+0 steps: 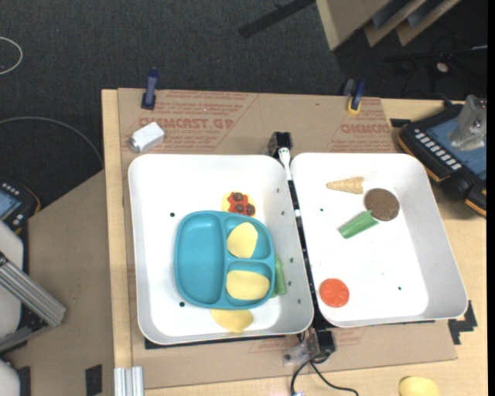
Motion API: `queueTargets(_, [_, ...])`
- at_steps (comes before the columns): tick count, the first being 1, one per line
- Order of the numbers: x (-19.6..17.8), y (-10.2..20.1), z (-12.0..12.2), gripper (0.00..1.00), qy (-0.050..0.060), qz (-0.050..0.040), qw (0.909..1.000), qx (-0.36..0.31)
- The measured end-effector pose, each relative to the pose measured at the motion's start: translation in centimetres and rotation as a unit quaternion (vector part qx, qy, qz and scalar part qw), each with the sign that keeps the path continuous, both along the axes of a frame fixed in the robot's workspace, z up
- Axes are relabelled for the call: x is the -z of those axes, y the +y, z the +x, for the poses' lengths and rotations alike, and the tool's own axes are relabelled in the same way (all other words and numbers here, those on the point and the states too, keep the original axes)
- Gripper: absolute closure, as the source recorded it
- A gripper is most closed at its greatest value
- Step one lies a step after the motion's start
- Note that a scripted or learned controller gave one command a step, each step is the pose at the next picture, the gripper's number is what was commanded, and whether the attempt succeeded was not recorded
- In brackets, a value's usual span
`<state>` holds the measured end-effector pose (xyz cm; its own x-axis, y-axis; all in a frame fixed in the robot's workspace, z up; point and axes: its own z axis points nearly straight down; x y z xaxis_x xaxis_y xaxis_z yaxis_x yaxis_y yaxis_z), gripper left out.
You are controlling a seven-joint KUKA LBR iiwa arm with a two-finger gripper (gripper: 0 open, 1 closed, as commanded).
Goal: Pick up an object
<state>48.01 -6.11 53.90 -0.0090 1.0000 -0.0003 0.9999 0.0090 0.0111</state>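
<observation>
Camera view: blue divided tray point(197, 259) in left-hand bin point(147, 232); orange disc point(334, 292) and green block point(357, 225) in right-hand bin point(418, 255); pincer state I cannot tell.

Dark grey carpet point(193, 46) covers the floor beyond the bench point(232, 116), whose brown cardboard top is held by two blue clamps point(150, 87) along its far edge. Light wooden furniture point(387, 23) stands far right.

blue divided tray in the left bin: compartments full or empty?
Partly full. The blue tray holds yellow pieces in its two small right-hand compartments; the big left compartment is bare.
</observation>
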Motion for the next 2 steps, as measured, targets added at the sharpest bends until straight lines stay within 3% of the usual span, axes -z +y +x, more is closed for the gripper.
queueTargets(1, [0.4,4.7,0.0,1.0,0.005,0.0005,1.0,0.001])
queueTargets(2, [17.3,2.1,-0.2,1.0,0.014,0.0001,0.9999,0.007])
